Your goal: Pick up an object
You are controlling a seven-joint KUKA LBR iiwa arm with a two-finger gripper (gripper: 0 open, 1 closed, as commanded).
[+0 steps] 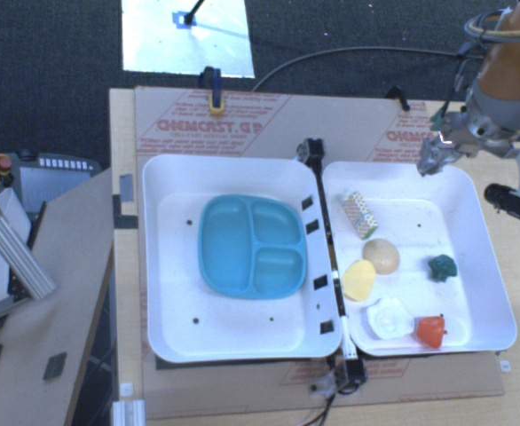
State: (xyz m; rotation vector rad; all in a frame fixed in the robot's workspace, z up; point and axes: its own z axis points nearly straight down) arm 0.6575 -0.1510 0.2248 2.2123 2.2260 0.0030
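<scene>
In the right bin [473,238] lie several small objects: a patterned cylinder [359,214], a tan round piece [381,256], a yellow piece [359,280], a dark green piece [442,267], a white cup-like piece [387,318] and a red piece [430,330]. My gripper [430,161] hangs over the bin's far right rim, away from all of them. Nothing shows between its fingers.
The left bin [171,238] holds a blue divided plate [251,245]. A black clip strip [324,238] runs between the bins. A yellow clamp [214,91] sits at the board's far edge, and a black cable [358,53] arcs over the board toward the arm.
</scene>
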